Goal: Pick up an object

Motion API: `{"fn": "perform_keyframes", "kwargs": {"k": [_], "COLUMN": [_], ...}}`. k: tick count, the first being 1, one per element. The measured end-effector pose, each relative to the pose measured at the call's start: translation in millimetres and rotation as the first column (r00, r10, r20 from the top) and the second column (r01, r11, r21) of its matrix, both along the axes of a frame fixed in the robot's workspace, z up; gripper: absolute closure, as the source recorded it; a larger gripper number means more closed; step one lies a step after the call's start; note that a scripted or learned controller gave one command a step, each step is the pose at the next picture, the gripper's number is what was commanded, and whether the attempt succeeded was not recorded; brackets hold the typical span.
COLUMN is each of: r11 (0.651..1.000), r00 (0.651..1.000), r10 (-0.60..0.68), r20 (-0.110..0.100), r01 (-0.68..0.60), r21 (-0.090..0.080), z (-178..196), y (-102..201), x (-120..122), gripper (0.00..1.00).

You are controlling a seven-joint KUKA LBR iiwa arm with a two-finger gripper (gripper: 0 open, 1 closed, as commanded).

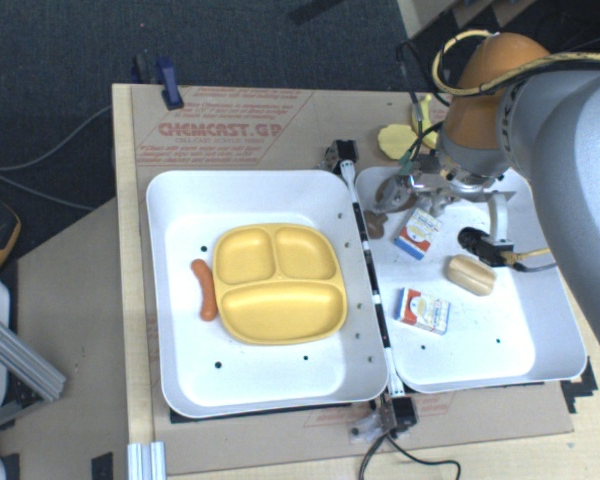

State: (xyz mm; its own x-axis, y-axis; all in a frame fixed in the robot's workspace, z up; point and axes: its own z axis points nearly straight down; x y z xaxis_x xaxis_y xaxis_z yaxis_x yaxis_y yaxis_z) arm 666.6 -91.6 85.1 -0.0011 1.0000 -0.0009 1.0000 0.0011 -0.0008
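The right bin (510, 353) holds a small white carton with red and blue print (415, 236), a second such carton (422, 311) nearer the front, and a tan rounded block (470, 275). My gripper (422, 198) hangs low over the far part of this bin, just above the first carton, with the orange band of the wrist (480, 98) behind it. Nothing can be seen held in it.
In the left bin (175, 208) a yellow divided plate (278, 283) lies with an orange sausage (205, 288) beside it. A grey-brown lump (384, 194) sits by the right bin's far left corner. A yellow thing (394, 140) lies on the bench behind the bins.
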Motion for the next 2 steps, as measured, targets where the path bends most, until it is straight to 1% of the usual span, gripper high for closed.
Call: {"fn": "perform_keyframes", "kwargs": {"k": [2], "r11": [1.0], "r00": [1.0], "r10": [-0.002], "r20": [0.002], "r01": [0.002], "r21": [-0.001], "z": [-0.1], "y": [-10.9], "x": [-0.1], "gripper": [0.0]}}
